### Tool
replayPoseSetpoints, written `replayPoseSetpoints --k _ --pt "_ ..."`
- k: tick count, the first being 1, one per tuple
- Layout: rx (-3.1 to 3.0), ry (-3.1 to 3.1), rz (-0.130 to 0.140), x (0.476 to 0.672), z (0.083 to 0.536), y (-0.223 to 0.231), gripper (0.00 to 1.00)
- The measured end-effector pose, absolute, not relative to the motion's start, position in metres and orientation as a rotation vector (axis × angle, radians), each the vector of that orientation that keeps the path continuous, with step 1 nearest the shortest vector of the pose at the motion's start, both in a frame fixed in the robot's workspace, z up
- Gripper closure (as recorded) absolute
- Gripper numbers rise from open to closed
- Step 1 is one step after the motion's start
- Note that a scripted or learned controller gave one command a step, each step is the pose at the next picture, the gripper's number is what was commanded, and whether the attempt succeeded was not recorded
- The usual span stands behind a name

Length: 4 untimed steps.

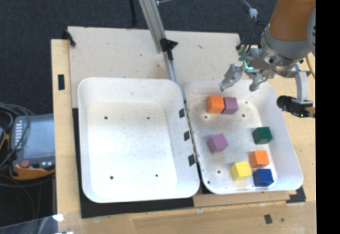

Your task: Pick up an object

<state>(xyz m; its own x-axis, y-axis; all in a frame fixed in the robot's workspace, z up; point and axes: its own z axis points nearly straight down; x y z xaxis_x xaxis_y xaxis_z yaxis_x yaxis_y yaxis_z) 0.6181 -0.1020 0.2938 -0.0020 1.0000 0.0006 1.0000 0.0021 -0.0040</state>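
Surface carries two white bins; right bin point(287, 172) has all the blocks. Gripper point(242, 82) spread, holding nothing, poised over the far rim, probably lining up on the touching orange block point(215, 104) and purple block point(230, 105) just below.

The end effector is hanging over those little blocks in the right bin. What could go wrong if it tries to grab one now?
The end effector hovers open above the orange block, which touches a purple block, so a finger may land on the neighbour or drag both. The yellow block, second orange block and blue block huddle together near the right bin rim, leaving little finger room there.
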Motion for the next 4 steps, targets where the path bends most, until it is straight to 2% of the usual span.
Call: replayPoseSetpoints --k 1,3,4 --pt "-2.219 -2.224 -0.001 0.619 0.296 -0.102 0.0" --pt "-2.223 -2.218 0.007 0.611 0.204 -0.121 0.0" --pt "-2.223 -2.216 0.008 0.614 0.141 -0.122 0.0"
